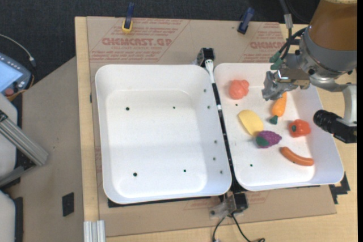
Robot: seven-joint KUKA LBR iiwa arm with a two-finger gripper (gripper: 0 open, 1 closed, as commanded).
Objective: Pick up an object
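**A:** Where do the fingers (274, 89) sit right now?

**B:** Over the right bin (323, 175), near its upper middle, hanging from the grey wrist that comes in from three o'clock. Whether they are wide or narrow, I cannot tell; the metal there is a dark clump from this angle.

**A:** And the nearest thing to grab?

**B:** The carrot (278, 107). It lies just at five o'clock from the fingers, its top end tucked right under them, possibly touching. I would not call it held.

**A:** Which way does it run?

**B:** Its long axis goes roughly from one o'clock to seven o'clock, green tip at the lower end. So the fingers would want to close across it, about ten to four.

**A:** Anything crowding it?

**B:** The yellow piece (250, 121) sits at eight o'clock from the carrot, near but apart. The pink ball (239, 88) is at nine o'clock from the fingers, and the red tomato (299, 128) lies at four o'clock from the carrot. The left bin (108, 122) is well away.
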